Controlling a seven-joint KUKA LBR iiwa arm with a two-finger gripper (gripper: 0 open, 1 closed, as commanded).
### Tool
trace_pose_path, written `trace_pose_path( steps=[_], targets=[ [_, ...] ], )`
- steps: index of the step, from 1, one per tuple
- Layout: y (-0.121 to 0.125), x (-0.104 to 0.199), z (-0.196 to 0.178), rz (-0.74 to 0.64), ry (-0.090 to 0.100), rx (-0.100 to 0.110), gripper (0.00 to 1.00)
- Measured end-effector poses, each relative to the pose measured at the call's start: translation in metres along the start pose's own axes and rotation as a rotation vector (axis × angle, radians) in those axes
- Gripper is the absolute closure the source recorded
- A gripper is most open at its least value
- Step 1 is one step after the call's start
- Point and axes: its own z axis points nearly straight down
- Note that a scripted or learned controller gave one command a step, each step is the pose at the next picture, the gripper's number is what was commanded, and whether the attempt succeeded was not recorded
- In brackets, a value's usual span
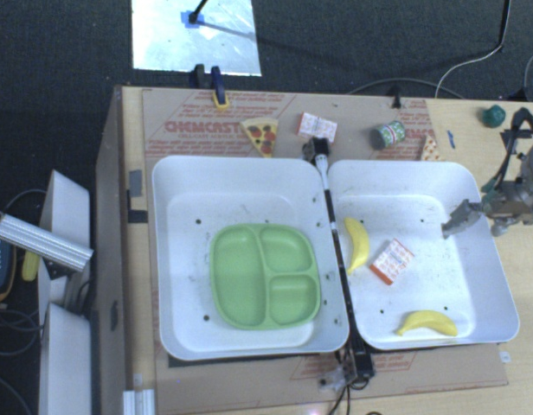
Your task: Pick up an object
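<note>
White right bin (474,188) | jaws (461,217) at right rim (grip state unclear) | bananas (427,322) well apart

grey metal fingers (461,217) on a grey wrist (dark cables trailing behind).

Two white bins sit side by side on the worktop (197,115): the left bin (176,232) carries a green divided plate (266,277), while the right bin (483,275) holds a banana (359,242) by its left wall, a small red and white box (392,261) just beside it, and a second banana (427,322) near the front edge. The gripper (461,217) hangs over the right bin's right side, apart from all three things. Behind the bins lie a pizza slice (260,135) and a small can (390,133).
</note>
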Motion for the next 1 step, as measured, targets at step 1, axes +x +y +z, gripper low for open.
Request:
trace_pose_path(
  steps=[1],
  targets=[
    [0.0104, 0.0494, 0.1646, 0.0, 0.001, -0.003, 0.0]
  ],
)
